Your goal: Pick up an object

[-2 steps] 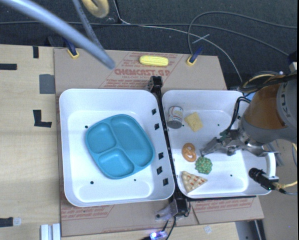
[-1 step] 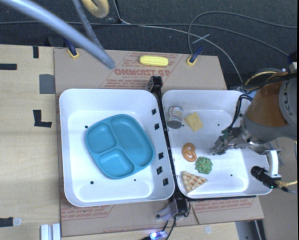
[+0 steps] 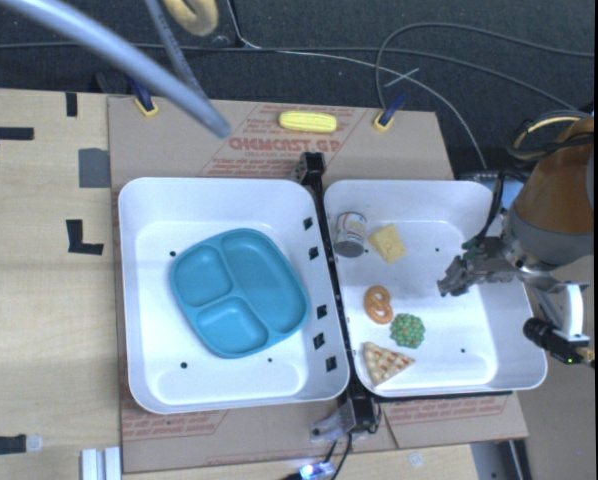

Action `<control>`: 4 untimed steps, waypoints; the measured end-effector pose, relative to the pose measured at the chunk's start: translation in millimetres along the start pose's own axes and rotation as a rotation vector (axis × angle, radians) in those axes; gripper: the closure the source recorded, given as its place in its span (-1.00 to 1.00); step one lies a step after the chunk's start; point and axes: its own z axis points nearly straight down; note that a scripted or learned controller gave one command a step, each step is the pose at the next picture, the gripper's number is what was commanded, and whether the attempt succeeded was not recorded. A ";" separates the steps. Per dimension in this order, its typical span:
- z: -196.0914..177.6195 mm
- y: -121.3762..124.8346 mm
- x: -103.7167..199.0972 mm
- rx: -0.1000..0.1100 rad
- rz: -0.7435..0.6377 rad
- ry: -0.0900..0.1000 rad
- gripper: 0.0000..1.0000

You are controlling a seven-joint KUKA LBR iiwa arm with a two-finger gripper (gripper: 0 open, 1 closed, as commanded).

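Observation:
The right bin holds a small metal can, a yellow cheese wedge, an orange pretzel, a green broccoli floret and a pizza slice. My gripper hangs over the right part of this bin, to the right of the pretzel and broccoli and apart from them. Nothing shows between it and the bin floor. The grey arm with its orange band comes in from the right.
A blue divided plate lies in the left bin. A yellow banana-like toy rests on the cardboard behind the bins. Cables run across the dark surface at the back.

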 end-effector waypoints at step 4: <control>-85.3 17.4 115.7 0.003 -0.006 0.002 1.00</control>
